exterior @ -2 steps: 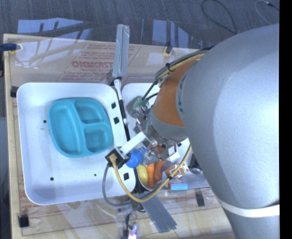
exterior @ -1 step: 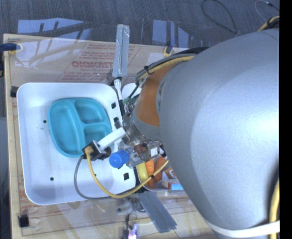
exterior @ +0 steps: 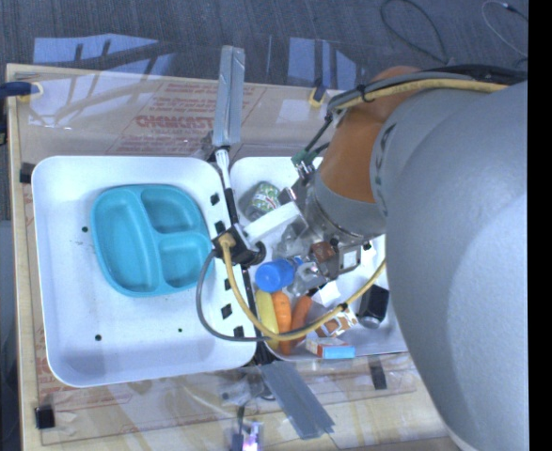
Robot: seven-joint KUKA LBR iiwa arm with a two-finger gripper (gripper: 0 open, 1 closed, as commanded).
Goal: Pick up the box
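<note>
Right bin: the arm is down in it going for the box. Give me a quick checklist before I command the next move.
1. Hand is low inside the right bin: ok.
2. Box identified among the clutter: cannot tell.
3. Box held by the hand: cannot tell; the arm covers much of the bin.
4. Blue cap, carrot and yellow hose crowd the hand: not ok.
5. Blue tray sits alone in the left bin, away from the work: ok.
</note>
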